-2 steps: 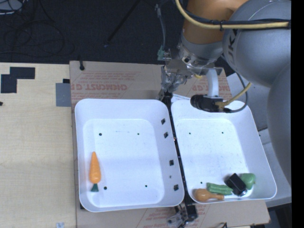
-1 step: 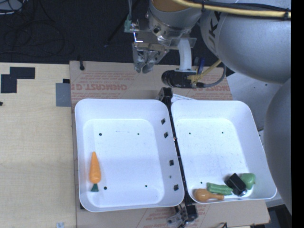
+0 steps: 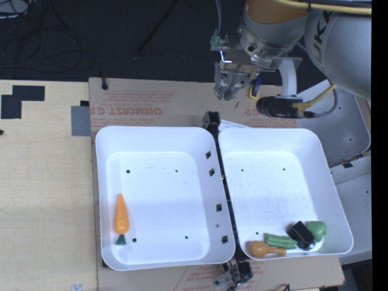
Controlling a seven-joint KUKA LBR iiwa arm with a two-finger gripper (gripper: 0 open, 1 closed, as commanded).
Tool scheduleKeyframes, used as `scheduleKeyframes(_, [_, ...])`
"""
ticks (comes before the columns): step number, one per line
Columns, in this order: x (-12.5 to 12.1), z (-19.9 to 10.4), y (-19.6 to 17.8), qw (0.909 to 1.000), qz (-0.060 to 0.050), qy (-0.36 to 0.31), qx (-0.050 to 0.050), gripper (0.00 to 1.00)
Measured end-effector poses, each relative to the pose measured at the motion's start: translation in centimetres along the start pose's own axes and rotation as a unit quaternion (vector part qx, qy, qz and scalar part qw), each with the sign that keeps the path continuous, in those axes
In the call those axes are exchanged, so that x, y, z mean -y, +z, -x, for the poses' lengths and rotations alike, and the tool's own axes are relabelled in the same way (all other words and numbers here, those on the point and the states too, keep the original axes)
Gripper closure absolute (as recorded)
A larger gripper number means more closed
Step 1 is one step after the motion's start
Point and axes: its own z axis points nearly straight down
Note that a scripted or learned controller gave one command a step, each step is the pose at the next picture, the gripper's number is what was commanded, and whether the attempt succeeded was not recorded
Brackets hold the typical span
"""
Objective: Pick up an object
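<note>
The gripper (image 3: pixel 229 90) hangs at twelve o'clock, above the bins' far edge; whether it is spread or closed I cannot tell, and nothing shows in it. The carrot (image 3: pixel 121 214) lies at eight o'clock in the left bin (image 3: pixel 151 141), a smooth, tapered toy. It looks light, stiff and a bit slick; I'd pinch across its thick middle.

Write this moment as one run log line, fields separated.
gripper: raised behind bins | carrot: left bin | black block: right bin | nothing picked
</note>
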Motion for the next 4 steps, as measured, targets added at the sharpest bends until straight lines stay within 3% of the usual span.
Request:
scheduleKeyframes(1, [4.3, 7.7, 3.3, 1.0, -0.002, 0.0, -0.001, 1.0])
scheduleKeyframes(2, [6.4, -1.6, -5.5, 0.9999, 0.005, -0.008, -0.003, 1.0])
scheduleKeyframes(3, [5.6, -13.7, -14.3, 0.9999, 0.006, -0.01, -0.004, 1.0])
scheduleKeyframes(4, [6.1, -8.5, -13.8, 1.0, 0.0, -0.002, 0.0, 1.0])
